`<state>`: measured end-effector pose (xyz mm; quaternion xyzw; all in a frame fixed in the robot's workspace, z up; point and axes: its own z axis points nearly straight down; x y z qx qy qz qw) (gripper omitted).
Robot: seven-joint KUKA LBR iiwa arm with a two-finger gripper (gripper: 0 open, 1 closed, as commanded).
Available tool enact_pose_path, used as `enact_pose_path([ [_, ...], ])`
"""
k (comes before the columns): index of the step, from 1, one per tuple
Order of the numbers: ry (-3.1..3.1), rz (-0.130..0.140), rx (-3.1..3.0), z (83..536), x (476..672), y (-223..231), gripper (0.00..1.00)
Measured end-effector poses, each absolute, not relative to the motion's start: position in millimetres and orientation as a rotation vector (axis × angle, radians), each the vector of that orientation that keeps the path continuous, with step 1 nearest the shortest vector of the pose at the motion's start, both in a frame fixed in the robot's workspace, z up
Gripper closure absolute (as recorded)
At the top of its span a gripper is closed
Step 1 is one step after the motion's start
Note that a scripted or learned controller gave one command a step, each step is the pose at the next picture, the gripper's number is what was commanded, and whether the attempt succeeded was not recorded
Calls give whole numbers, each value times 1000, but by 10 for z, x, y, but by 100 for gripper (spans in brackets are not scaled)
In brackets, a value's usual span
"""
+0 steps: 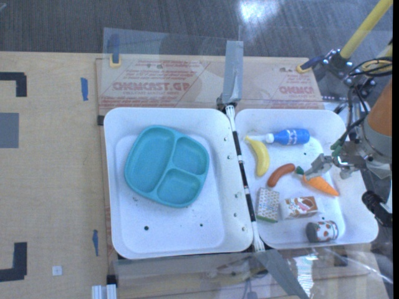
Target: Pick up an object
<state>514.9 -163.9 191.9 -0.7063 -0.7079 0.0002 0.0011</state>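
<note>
Down in the right bin (368,226) the pincer (317,166) hangs spread with nothing held, the carrot (320,185) just below its tips, long axis running off toward the arm's side.

One fixed camera looks down at a slant on the bench (50,167), taking in both white bins (118,185) from moderate height.
</note>
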Motion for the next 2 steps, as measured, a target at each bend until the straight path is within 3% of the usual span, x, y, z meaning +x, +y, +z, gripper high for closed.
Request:
enact_pose_path([
  [1, -2207, -6, -2245, 872, 5433, -1786, 0],
  [2, -2202, -10, -2254, 979, 5437, -1811, 100],
])
